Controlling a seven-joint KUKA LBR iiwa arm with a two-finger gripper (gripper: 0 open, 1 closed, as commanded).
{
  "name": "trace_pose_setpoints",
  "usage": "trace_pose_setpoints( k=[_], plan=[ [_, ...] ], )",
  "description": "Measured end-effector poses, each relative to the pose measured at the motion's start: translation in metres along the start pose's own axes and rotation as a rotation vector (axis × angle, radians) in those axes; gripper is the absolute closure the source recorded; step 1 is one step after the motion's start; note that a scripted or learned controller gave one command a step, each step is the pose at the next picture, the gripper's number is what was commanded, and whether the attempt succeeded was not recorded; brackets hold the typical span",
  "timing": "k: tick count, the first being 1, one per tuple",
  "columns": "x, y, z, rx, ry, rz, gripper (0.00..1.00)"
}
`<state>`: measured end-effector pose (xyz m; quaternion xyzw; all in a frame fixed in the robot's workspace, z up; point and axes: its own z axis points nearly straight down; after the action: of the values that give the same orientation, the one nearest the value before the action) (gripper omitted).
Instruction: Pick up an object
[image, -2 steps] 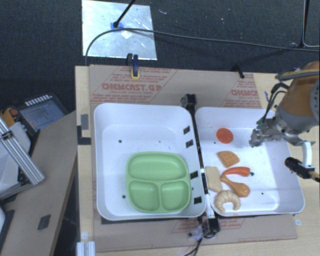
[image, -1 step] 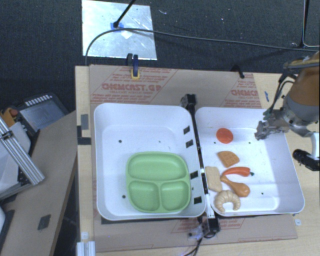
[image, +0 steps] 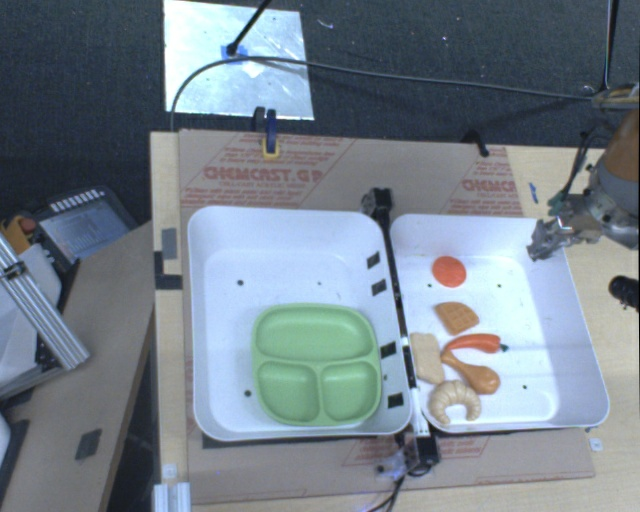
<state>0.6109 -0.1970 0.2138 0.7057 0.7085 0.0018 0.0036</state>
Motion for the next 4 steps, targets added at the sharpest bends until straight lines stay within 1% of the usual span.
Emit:
trace_pose_setpoints(
  k=[1,2,3,4],
  plan=[
    [-0.001,-0.002,-0.045,0.001,0.0,-0.001,1.0],
    [0.051,-0.003,-0.052,0.005,0.004,-0.005,1.0],
    [0.096,-0.013,-0.044,0.007,0.004,-0.004,1.0],
    [0.154,-0.017,-0.048,0.006,0.004,-0.005,1.0]
  ],
)
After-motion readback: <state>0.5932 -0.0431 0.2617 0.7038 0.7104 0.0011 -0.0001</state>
